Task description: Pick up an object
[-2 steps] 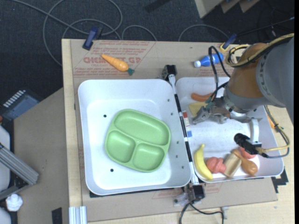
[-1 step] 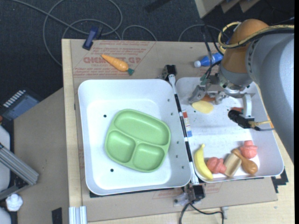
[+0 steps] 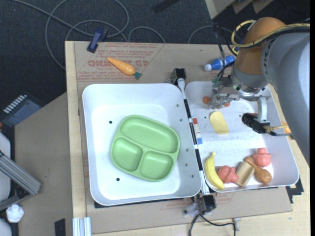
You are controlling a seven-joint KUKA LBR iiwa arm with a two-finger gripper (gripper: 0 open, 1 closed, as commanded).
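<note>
The gripper (image 3: 222, 96) hung low at the right bin's (image 3: 290, 157) upper left corner; its jaw state was unclear.

The arm (image 3: 290, 68) runs out of the picture at the right edge, so its upper links are cut off. Its bulk hides the far right corner of the right bin (image 3: 290, 173). The hand (image 3: 222, 98) is a dark, small tangle low over that bin, and its tips are too blurred to read. A small orange-red thing (image 3: 207, 100) beside it is too tiny to identify. The blue and white object (image 3: 219, 63) behind the bin is partly covered by the arm. At the left edge, a grey rail (image 3: 18, 173) and a white object (image 3: 15, 212) are cut off.
</note>
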